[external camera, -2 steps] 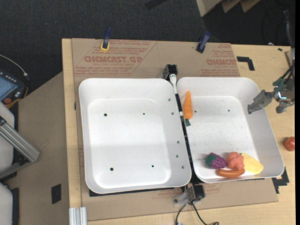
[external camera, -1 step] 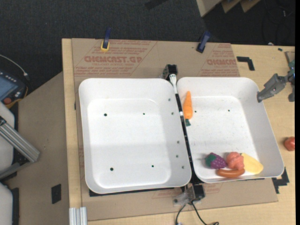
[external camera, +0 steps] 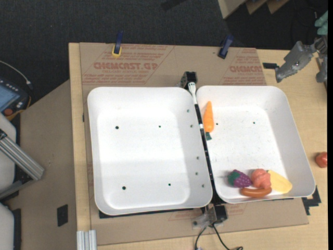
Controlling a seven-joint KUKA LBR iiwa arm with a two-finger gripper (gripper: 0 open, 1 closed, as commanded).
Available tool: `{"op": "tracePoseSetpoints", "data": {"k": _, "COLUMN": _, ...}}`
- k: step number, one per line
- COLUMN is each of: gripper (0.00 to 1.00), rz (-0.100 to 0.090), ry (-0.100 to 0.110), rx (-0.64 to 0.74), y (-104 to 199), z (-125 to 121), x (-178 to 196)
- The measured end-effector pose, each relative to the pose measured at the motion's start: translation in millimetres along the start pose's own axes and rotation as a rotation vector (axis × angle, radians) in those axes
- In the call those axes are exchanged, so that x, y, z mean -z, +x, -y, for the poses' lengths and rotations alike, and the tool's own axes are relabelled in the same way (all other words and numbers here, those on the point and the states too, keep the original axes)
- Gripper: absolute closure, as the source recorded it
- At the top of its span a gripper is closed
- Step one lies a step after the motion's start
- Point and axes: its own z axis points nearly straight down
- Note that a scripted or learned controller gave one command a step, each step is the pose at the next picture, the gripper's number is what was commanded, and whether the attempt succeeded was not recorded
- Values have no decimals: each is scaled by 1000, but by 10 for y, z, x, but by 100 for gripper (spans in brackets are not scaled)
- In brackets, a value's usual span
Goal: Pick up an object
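- Right bin (external camera: 270, 105): shallow white tray, right half of the bench; it holds every loose item.
- Left bin (external camera: 140, 150): matching white tray, butted against the right one along a shared middle seam; only small dark dots mark its floor.
- Carrot (external camera: 208, 116): orange, green stalk at its near end, lying lengthwise against the right bin's left wall. So close to the wall, it probably leaves little room for a finger on that side.
- Grapes (external camera: 239, 179): purple bunch, near edge of the right bin, touching its neighbours.
- Red-orange fruit (external camera: 261, 178): just right of the grapes, kind unclear.
- Yellow piece (external camera: 280, 183): right end of the cluster, by the near right corner.
- Sausage (external camera: 255, 192): curved, reddish, nearest the rim, beneath the cluster. Packed this tight, any grab here likely disturbs several pieces.
- Gripper (external camera: 293, 64): grey, far right, above the cardboard beyond the right bin, well apart from all items; whether it is spread or closed cannot be told. Nothing sits in it, so the pick is not yet begun.
- Cardboard sheet (external camera: 156, 61): clamped at the far edge, bearing both bins.
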Motion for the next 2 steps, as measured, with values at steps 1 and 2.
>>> {"op": "tracePoseSetpoints", "data": {"k": 1, "gripper": 100, "rz": 3, "ry": 10, "rx": -10, "y": -45, "z": -1, "x": 39}}
{"op": "tracePoseSetpoints", "data": {"k": 2, "gripper": 100, "rz": 0, "ry": 26, "rx": -3, "y": 791, "z": -22, "x": -751}}
